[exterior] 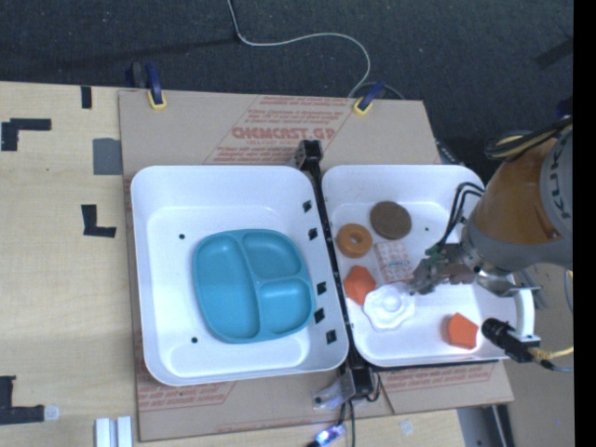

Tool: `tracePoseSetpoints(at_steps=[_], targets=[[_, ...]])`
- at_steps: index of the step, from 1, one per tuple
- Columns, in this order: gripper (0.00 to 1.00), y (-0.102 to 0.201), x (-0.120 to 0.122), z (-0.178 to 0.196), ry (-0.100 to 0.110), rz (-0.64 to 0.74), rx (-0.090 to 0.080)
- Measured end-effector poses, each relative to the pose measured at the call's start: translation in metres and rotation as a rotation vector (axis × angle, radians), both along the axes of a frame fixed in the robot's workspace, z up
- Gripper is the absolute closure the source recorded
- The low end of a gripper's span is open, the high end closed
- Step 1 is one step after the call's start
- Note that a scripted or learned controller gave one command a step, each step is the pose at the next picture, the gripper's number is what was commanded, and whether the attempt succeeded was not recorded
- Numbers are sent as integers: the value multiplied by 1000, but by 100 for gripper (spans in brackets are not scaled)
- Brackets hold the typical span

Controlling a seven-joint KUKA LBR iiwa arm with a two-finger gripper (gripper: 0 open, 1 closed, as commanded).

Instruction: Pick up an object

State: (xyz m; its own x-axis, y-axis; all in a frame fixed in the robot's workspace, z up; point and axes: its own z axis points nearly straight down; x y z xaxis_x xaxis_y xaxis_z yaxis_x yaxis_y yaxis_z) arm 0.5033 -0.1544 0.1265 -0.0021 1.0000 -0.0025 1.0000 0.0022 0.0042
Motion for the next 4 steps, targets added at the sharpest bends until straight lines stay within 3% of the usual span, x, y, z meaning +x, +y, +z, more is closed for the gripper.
tracePoseSetpoints(at_steps=[3,4], targets=[[100,-9,-14,153,0,-1,1],[100,35,-2,136,6,3,3]])
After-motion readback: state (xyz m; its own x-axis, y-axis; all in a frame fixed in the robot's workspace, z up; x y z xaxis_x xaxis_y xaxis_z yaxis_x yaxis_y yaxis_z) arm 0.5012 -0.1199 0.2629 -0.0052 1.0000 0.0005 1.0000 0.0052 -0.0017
